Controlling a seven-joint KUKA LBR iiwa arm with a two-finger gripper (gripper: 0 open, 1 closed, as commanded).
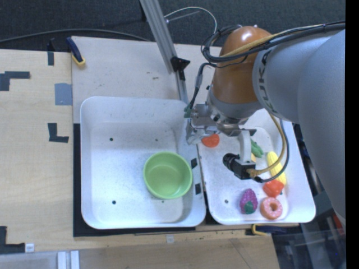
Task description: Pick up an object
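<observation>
The table (33,150) has a pale, wood-grain surface marked with strips of dark tape. Two shallow white bins sit on it, side by side and touching along their inner walls; both are smooth plastic with rounded corners and speckled floors. The left bin (106,122) holds a green bowl (168,175), round, matte and upright, near its right wall. The right bin (224,206) holds a group of small toy foods. A red-orange rounded piece (211,141) lies near the bin's upper left corner. A purple grape cluster (248,200) with a bumpy surface lies toward the front, just beside a pink ring doughnut (272,208). Above the doughnut rests a red-orange fruit (273,187), and near that a yellow, elongated piece (274,162) and a small green piece (256,148). The grey arm (308,72), smooth and cylindrical with a glossy orange band (241,46), reaches in over the right bin. The hand (201,132) hangs above the bin's upper left corner, close over the red-orange rounded piece; from this angle whether it is apart or together cannot be told, and no object is seen within it.
</observation>
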